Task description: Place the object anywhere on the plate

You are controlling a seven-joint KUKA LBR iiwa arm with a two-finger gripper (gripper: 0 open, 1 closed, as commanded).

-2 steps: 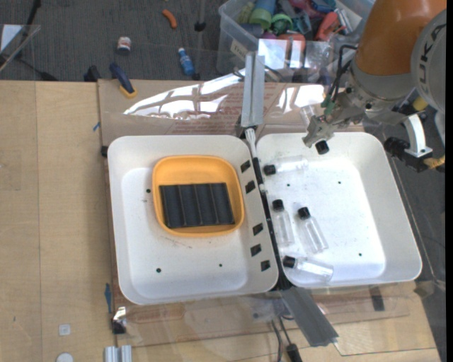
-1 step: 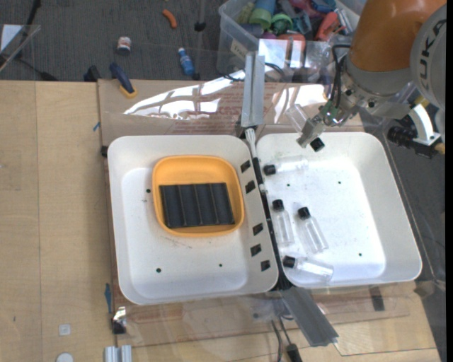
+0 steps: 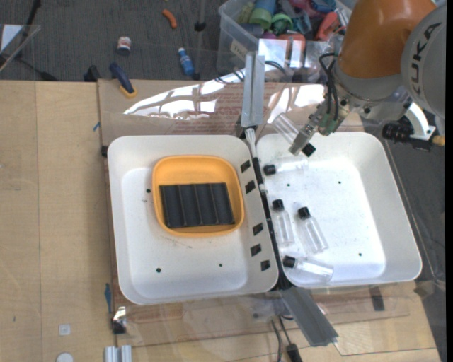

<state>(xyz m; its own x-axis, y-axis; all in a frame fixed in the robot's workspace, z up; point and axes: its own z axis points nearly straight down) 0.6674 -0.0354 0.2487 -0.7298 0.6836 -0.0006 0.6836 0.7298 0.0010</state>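
Two white bins side by side on the bench, left bin (image 3: 134, 276) and right bin (image 3: 396, 212), touching along the middle seam. Grey arm (image 3: 386, 42) with orange band comes in from upper right, over the back edge of the right bin. Orange plate (image 3: 164, 172) sits in the left bin, roughly centred, with a black ribbed insert (image 3: 197, 205) lying flat on it. Gripper (image 3: 316, 134) hangs above the back left part of the right bin, fingers clamped on a clear vial (image 3: 291, 134) with a black cap, vial tilted and lifted off the bin floor, cap end lower right, well apart from the plate. More clear black-capped vials lie on the right bin floor: one near the back left (image 3: 283, 168), two side by side mid-left (image 3: 282, 220) (image 3: 311, 230), one at the front left (image 3: 309, 266). Clear tub of coloured items (image 3: 283, 21) behind the bins
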